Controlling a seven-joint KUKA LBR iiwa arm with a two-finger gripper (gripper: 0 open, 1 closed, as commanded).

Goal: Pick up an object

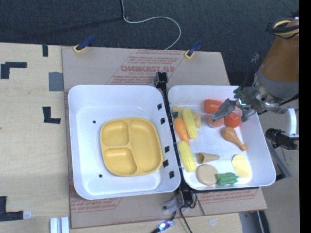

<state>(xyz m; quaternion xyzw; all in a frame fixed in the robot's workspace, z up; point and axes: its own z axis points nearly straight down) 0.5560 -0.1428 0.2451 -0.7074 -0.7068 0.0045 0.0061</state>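
Bench carries 2 shallow white bins side by side: left bin [82, 101] holds 1 yellow divided plate [130, 146] with 3 compartments, lying flat near the middle. Right bin [265, 152] holds the toy food. The arm [284, 57] reaches in over the right bin's upper right corner, and the gripper [232, 109] hangs over the upper part of that bin with its fingers spread apart, nothing seen between them. Directly under and beside the fingers sit 2 red-orange pieces: a red pepper-like piece [212, 105] and a red tomato-like piece [232, 120]; I cannot tell whether a fingertip touches either. Likely target, judged from the gripper's position: 1 of these 2. Remaining items, large to small: 2 corn cobs, 1 [189, 123] near the bin's left wall and 1 [186, 156] below it; carrot [181, 129] just beside the upper cob; drumstick [234, 138] below the tomato-like piece; pale yellow lemon-like piece [241, 165]; tan round biscuit [207, 174]; green piece [226, 179] touching the biscuit; small cone [208, 157]. Handling judgement: all look like hollow moulded plastic, so light, stiff, smooth and prone to slipping or squirting out from a pinch. Rounded red pieces should be gripped across the widest middle, fingers straddling; the 2 lie close, so closing may nudge the neighbour.
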